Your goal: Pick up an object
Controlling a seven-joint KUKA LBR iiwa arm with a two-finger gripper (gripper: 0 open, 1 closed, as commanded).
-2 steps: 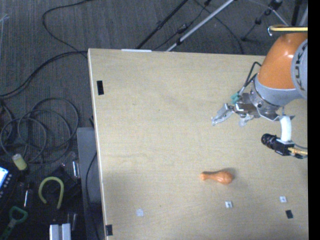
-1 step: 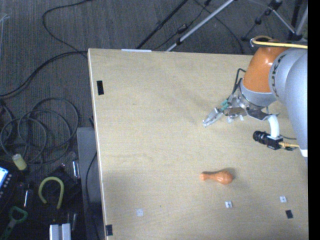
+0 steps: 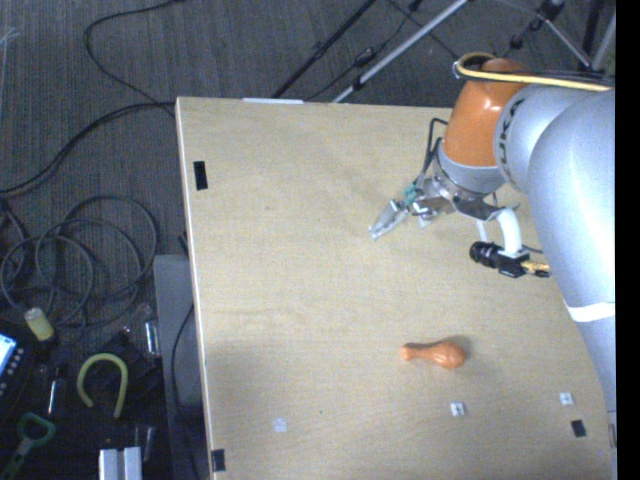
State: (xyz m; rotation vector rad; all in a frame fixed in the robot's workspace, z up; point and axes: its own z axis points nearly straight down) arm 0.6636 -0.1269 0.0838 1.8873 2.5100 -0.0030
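A small orange object [image 3: 436, 353], shaped like a gourd with a narrow neck pointing left, lies on the tan board [image 3: 300, 298] toward its lower right. My gripper [image 3: 387, 221] hangs above the middle right of the board, angled down and to the left from the orange-banded wrist [image 3: 478, 128]. It is well above and slightly left of the orange object, apart from it, and holds nothing that I can see.
The grey arm [image 3: 565, 188] covers the board's right side. A black fitting [image 3: 497, 256] sticks out under the wrist. Off the board's left edge, cables [image 3: 70, 258] and tools lie on the floor; tripod legs [image 3: 440, 13] stand behind.
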